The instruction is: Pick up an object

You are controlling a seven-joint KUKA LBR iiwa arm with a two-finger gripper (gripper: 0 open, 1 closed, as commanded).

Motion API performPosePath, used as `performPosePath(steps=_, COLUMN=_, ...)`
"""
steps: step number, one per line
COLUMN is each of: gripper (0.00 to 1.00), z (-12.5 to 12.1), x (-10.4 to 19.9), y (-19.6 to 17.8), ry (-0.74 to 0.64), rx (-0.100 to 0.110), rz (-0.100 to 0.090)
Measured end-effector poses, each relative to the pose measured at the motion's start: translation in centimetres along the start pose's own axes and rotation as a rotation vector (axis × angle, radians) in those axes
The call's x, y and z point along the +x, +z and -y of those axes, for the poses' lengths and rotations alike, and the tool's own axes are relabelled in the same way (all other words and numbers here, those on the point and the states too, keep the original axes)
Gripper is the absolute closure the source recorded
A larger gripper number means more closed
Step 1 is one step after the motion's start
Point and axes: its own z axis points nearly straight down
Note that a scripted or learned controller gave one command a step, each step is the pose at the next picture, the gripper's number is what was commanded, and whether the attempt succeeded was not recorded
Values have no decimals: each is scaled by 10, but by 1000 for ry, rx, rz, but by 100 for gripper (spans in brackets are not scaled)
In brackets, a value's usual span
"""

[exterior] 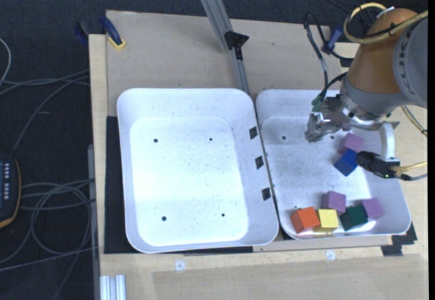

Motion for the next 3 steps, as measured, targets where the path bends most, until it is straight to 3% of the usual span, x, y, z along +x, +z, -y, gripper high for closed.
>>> performPosePath(steps=2, gripper=100, z=-8, x=-11, y=-119, ry=0, rx=-2, rz=1)
performPosePath(steps=3, gripper=100, z=-2, x=37, y=-115, ry=-4, rx=7, rz=-3)
